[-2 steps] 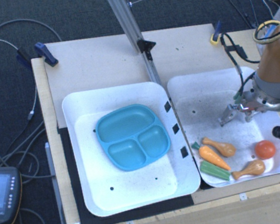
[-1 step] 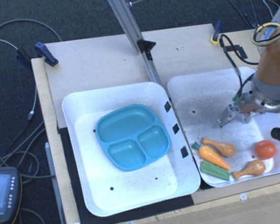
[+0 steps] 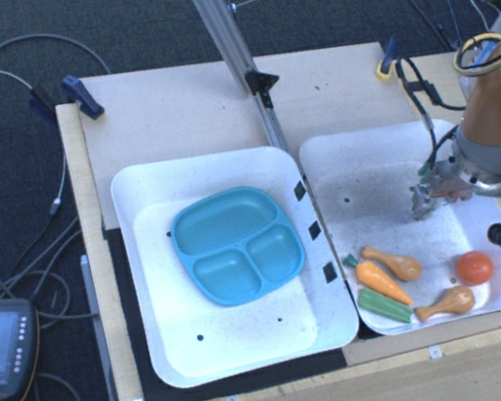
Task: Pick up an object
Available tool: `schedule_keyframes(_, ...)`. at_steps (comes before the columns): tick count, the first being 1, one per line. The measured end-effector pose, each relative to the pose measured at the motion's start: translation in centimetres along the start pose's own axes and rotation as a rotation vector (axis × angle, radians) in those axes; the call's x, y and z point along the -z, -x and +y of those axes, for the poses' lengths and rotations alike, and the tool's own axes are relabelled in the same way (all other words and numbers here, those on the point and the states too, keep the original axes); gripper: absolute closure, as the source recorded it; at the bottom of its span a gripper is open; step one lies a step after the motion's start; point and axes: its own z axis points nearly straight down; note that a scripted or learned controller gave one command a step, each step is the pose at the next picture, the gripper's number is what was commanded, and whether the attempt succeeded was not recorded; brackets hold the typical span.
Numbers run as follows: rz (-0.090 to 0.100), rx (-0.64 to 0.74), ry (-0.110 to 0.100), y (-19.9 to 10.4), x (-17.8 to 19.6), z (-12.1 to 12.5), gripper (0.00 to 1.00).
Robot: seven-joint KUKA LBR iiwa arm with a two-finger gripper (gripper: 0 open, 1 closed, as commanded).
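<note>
In the right bin point(image 3: 358, 162) lie five toy foods: two drumsticks, one carrot point(image 3: 382, 281) pointing up-left, one green stick, one tomato; the gripper point(image 3: 427, 200) hovers nearby.

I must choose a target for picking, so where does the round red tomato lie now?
The round red tomato lies in the right white bin, near its front right corner, just above the tan drumstick and right of the orange carrot.

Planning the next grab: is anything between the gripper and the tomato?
Nothing visible. The gripper sits over bare bin floor in the right bin, and the tomato lies nearer the front right corner, apart from the drumstick and carrot.
</note>
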Motion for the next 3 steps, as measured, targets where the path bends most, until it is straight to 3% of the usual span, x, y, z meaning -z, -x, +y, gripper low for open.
schedule_keyframes(3,-0.005,0.001,0.009,-0.4,14.3,0.6,1.00)
